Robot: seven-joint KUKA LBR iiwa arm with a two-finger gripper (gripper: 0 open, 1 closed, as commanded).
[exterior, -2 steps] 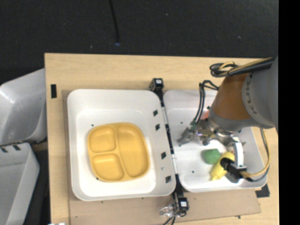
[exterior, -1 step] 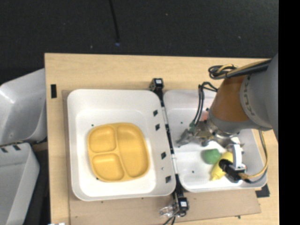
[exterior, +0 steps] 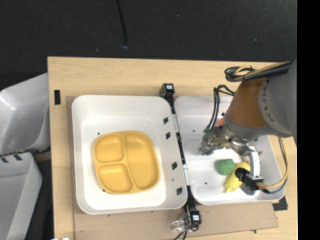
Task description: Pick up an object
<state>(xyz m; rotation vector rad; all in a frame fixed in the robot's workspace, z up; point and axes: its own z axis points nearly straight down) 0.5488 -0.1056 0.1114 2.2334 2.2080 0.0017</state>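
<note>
The grey arm's end effector hangs low in the right shallow white bin, fingers' state impossible to tell. A small green rounded object lies just near it (yellow banana-shaped toy beside). A yellow sectioned plastic plate sits in the left shallow white bin.

I see a bulky grey cylindrical arm with a broad orange band above its wrist. Black cables (one with a green strand) run down beside the band, another black cable loops on top, and the metal gripper carries dark fittings.
</note>
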